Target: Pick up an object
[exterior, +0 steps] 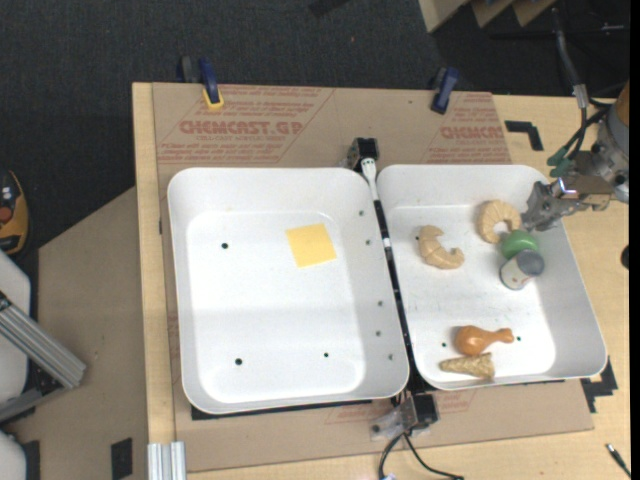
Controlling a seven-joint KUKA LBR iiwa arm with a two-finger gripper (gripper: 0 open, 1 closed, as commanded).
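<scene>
reaching in from right, pincer [542, 208] above right bin [570, 298]

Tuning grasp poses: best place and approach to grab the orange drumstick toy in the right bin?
Probably the narrow handle end of the orange drumstick, which points right. Come straight down with the tool's fingers closing across that neck. The bulb end is wider and rounder, and the tan wedge lies close below it, so the thin end looks like the freer grip.
</scene>
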